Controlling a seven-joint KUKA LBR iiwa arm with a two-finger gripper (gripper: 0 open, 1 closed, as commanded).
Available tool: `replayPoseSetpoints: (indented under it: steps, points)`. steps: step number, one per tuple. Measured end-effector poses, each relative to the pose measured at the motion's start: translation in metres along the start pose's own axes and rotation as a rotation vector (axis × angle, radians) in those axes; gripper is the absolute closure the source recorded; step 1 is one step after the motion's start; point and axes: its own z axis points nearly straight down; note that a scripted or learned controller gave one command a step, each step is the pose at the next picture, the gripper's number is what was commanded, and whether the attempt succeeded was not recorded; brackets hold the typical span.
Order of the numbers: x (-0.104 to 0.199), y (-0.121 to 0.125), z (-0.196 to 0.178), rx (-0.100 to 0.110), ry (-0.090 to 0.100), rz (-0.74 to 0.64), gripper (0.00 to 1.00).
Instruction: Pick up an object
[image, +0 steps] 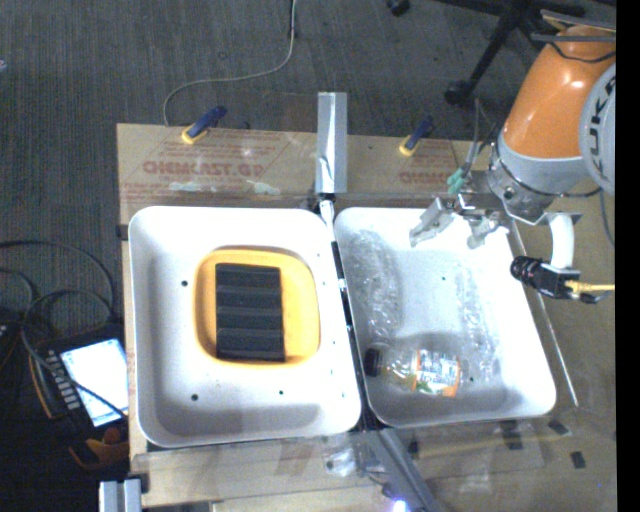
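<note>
Camera view: bottle (420, 368) flat, cap leftward, lengthwise left-right.

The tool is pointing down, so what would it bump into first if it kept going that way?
Probably the bare white floor of the right bin, near its far edge. The tool hangs open above it, well away from the plastic bottle, though depth is hard to judge.
</note>
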Motion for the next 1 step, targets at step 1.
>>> replayPoseSetpoints:
  steps: [1]
  points:
    - [-0.1156, -0.0543, 0.0788, 0.000, -0.003, -0.036, 0.00]
